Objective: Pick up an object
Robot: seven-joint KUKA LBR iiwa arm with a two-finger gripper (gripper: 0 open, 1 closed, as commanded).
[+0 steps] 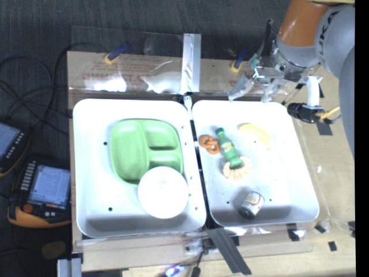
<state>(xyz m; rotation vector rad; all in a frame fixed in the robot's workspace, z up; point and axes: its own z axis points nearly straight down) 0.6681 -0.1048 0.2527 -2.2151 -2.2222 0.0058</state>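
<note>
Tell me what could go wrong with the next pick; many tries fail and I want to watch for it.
1. The bottle lies touching the pretzel and the shell, so a grab there may nudge or catch a neighbour.
2. The can lies on its side near the bin's front wall and could roll away.
3. The banana looks low and flat, so the claw may slip over it.

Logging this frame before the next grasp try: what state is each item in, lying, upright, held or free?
Green plastic bottle: lying flat in right bin, free.
Small metal can: on its side, free.
Yellow banana: lying flat, free.
Orange pretzel toy: flat, beside the bottle's cap.
Green divided tray: right side up, left bin.
White round plate: overlapping the tray.
End effector: above the bin's far edge, holding nothing.
</note>
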